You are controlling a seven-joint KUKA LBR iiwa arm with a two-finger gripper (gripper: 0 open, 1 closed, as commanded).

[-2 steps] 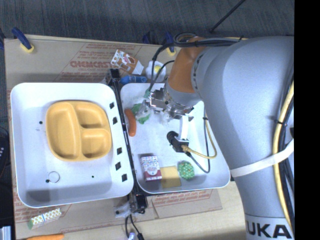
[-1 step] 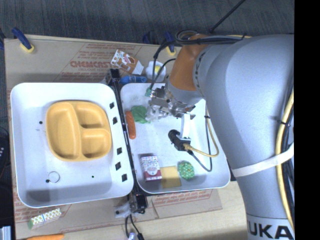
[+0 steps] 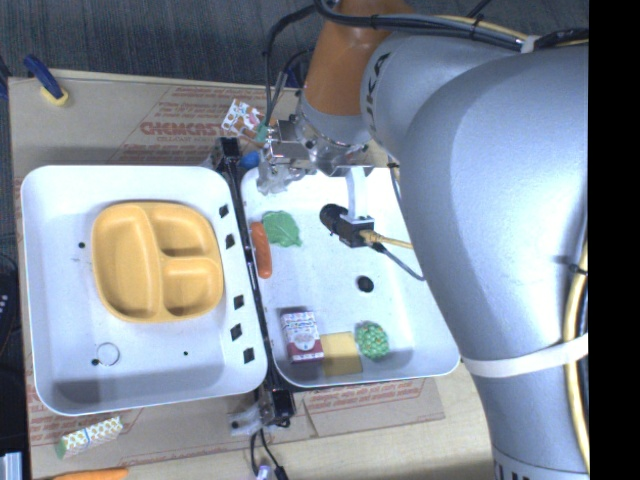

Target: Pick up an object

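My gripper [image 3: 272,173] hangs over the far left corner of the right bin [image 3: 425,313], close to its rim. Just in front of it lies a green leafy piece [image 3: 282,229], and an orange carrot [image 3: 261,251] rests along the bin's left wall. Near the front wall stand a red box [image 3: 300,334], a yellow block [image 3: 340,353] and a green knobbly ball [image 3: 372,340]. I see nothing held in the gripper.
The left bin [image 3: 50,298] holds a yellow divided tray [image 3: 158,260]. A small dark spot [image 3: 365,285] marks the right bin's floor. A patterned packet [image 3: 238,118] lies on the cardboard behind the bins. My arm covers the right side.
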